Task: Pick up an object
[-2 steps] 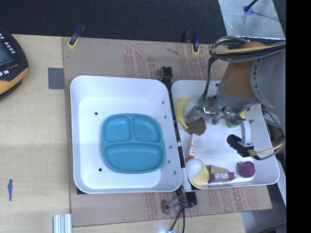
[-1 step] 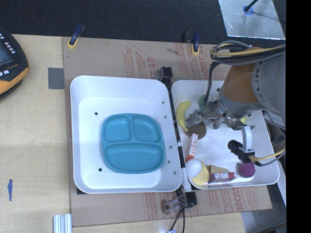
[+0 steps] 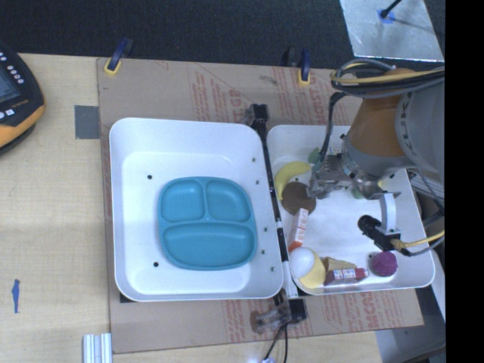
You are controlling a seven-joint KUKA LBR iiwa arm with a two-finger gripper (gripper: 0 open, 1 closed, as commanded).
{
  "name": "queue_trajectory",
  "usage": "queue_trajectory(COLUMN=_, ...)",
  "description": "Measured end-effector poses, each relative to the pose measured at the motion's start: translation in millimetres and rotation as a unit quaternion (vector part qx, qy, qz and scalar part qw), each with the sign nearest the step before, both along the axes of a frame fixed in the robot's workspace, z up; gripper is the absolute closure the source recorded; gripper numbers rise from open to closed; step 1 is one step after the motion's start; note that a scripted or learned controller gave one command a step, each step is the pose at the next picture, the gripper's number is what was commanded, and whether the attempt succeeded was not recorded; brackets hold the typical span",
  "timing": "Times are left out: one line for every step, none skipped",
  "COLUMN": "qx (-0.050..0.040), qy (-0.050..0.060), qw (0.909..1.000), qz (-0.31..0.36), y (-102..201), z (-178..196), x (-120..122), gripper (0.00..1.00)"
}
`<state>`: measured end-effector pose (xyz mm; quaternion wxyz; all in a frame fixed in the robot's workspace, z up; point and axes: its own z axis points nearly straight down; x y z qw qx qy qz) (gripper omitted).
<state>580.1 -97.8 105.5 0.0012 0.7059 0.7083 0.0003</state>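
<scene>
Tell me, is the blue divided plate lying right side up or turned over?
Right side up. The blue divided plate lies flat in the left bin, and its three hollow compartments face the camera.

Red print on cardboard sheet (image 3: 227,89), unreadable

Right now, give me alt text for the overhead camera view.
A grey robot arm reaches into the right bin, its gripper above a brown object among small items. The left bin holds a blue divided plate.
</scene>
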Motion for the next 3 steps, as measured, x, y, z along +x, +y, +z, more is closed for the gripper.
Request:
queue_trajectory(qx=-0.0002, qy=0.000, qw=1.0000, qz=0.000, y=0, z=-1, x=0, gripper=0.00)
queue_trajectory(qx=-0.0021, qy=0.006, qw=1.0000, qz=0.002, y=1, z=-12, x=63, gripper=0.00)
queue_trajectory(qx=0.0010, qy=0.007, qw=1.0000, qz=-0.001, y=-7, z=-15, x=-25, gripper=0.00)
